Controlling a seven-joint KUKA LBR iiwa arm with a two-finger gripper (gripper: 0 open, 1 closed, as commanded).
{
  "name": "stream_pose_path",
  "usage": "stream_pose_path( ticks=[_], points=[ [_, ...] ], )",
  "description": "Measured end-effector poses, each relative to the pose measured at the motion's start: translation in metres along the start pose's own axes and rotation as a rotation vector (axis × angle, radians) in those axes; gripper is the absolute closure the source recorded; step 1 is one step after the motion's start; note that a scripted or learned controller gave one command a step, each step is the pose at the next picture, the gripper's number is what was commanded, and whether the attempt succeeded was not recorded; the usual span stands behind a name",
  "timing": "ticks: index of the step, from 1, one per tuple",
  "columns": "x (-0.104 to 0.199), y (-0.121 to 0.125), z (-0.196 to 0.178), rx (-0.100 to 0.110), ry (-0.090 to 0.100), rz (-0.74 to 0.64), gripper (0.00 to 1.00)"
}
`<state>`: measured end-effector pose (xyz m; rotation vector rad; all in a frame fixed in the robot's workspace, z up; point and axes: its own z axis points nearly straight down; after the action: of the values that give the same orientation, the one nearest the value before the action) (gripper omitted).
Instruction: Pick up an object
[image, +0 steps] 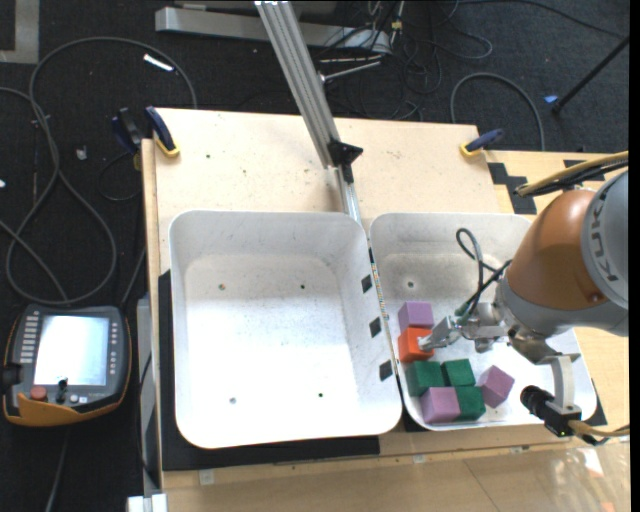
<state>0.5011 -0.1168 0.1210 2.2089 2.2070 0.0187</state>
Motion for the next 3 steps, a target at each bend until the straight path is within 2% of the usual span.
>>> stream_pose_path(
  ticks=[1, 2, 3],
  points=[
    [-0.011, 0.064, 0.010, -0.010, -0.001, 0.003, 0.00],
    [-0.019, 0.140, 0.017, 0.002, 0.001, -0.006, 0.00],
    [0.000, 0.095, 0.027, 0.022, 0.005, 0.001, 0.00]
  ],
)
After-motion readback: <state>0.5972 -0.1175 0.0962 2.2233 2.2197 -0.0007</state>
